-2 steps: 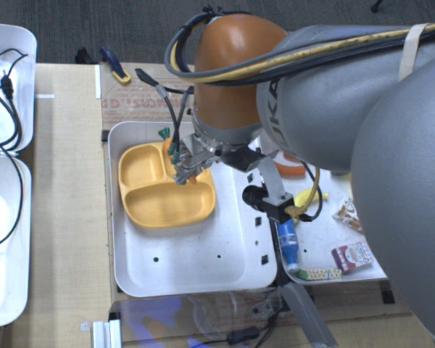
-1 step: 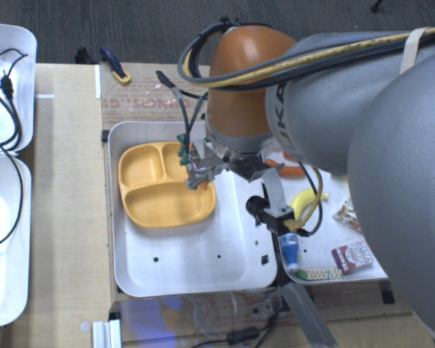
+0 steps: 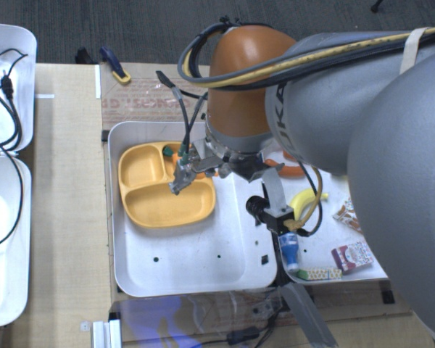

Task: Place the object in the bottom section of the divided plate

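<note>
From above, the gripper (image 3: pixel 180 182) hangs over the yellow divided plate (image 3: pixel 163 209) in the left part of the white bin (image 3: pixel 130 267), right at the plate's dividing ridge. A small green object (image 3: pixel 178 151) sits near the plate's far right section. It looks light and hard; I'd pinch it across its sides.

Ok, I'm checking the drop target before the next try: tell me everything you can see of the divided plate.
The divided plate is yellow-orange, plastic-looking, with rounded corners and raised ridges splitting it into three sections: two small ones at the top, one large one across the bottom. It lies flat in the upper left of the white bin. The gripper hangs over its right side, hiding part of the top right section. The bottom section's visible floor looks bare.
</note>
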{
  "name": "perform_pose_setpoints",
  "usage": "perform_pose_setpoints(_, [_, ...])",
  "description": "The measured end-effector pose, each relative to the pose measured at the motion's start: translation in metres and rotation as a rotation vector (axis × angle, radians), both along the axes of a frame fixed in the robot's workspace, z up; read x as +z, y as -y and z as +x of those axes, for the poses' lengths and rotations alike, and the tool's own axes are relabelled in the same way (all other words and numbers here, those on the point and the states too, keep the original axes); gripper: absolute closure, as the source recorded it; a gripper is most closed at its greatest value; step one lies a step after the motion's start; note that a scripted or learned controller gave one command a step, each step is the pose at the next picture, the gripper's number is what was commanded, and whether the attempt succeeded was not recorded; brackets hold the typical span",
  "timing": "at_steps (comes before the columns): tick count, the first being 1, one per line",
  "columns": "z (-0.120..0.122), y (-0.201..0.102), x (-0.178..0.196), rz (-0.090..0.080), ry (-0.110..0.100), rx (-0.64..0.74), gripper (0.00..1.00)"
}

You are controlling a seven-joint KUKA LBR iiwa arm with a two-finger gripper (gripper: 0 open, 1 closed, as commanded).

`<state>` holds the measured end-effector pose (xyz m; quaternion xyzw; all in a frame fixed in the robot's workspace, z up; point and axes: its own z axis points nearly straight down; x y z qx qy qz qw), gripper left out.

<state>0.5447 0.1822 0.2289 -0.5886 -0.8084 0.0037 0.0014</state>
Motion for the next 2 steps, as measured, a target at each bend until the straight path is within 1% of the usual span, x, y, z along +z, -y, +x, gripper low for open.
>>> perform_pose_setpoints(1, [-0.068,0.027,-0.064,-0.002,-0.001,-0.277,0.00])
perform_pose_setpoints(2, [-0.041,0.093,-0.005,-0.002,0.003,-0.429,0.00])
